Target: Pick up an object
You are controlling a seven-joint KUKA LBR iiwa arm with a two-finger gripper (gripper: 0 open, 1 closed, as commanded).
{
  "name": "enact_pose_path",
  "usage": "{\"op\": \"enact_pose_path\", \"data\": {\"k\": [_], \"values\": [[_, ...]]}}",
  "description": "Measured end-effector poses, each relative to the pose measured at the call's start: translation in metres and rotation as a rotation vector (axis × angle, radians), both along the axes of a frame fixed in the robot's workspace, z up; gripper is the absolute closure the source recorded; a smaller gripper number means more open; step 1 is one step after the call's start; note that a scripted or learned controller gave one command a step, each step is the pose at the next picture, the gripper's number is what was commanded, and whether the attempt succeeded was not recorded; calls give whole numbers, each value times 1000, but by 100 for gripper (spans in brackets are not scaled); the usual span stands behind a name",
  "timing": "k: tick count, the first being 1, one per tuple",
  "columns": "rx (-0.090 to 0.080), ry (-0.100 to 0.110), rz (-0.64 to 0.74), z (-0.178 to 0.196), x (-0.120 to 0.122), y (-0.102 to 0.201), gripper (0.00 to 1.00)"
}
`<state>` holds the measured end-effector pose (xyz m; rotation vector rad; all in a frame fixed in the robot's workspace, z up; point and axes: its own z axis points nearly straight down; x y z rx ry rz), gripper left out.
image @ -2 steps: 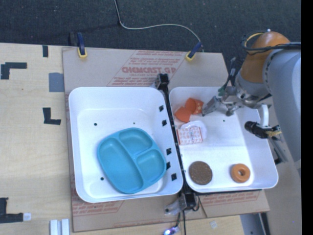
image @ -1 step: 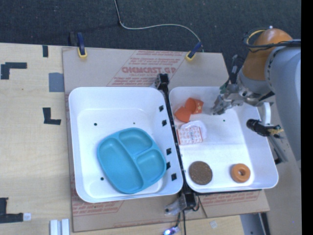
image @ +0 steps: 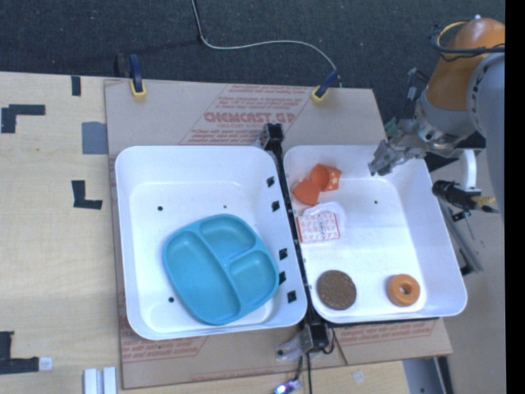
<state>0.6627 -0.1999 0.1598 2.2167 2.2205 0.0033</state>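
Hovering over right bin [image: 426, 220] far rim, gripper [image: 382, 164] state unclear, orange cup [image: 317, 183], donut [image: 404, 290] well apart.

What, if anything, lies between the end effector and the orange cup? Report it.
Nothing visible. The end effector hovers at the right bin's far right edge; only bare white floor separates it from the orange cup, lying on its side.

Even, fairly bright light fell from above. The two white bins [image: 131, 220] looked almost washed out, with soft shadows along their inner walls. The picture was slightly soft and grainy; the arm [image: 472, 64] at the right edge looked blurred.
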Motion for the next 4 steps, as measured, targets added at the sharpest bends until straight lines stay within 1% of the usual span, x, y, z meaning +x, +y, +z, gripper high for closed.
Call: {"op": "enact_pose_path", "data": {"k": [2,3,4], "values": [[0,-1,0,94,0,3,100],[2,5,3,98,-23,50,100],[2,8,2,86,-48,98,100]]}}
